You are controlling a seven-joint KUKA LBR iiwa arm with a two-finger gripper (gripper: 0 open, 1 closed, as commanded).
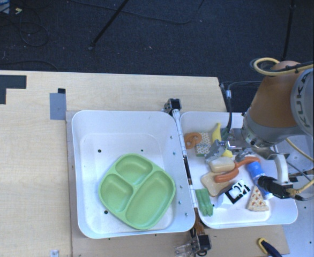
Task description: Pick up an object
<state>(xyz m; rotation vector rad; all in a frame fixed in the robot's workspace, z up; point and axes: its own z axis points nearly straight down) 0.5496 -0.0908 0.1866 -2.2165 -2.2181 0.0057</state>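
Note:
My gripper [225,150] reaches down into the right bin [285,214], just over a pile of toy food. Directly beneath it lie a beige bun [222,165] and an orange sausage [227,175]. A yellow banana [216,132] lies close on its far side. Around these sit a brown pretzel [192,140], a toast slice [210,183], a blue bottle [255,171], a pizza slice [258,199], a black-and-white block [236,191] and a green piece [203,202]. Nothing is seen lifted.
The left bin [87,143] holds a green divided plate [137,190]. A ridge with a black clamp [172,106] separates the bins. The arm's grey body and orange band [277,103] overhang the right bin's far right side, with cables [285,189] trailing nearby.

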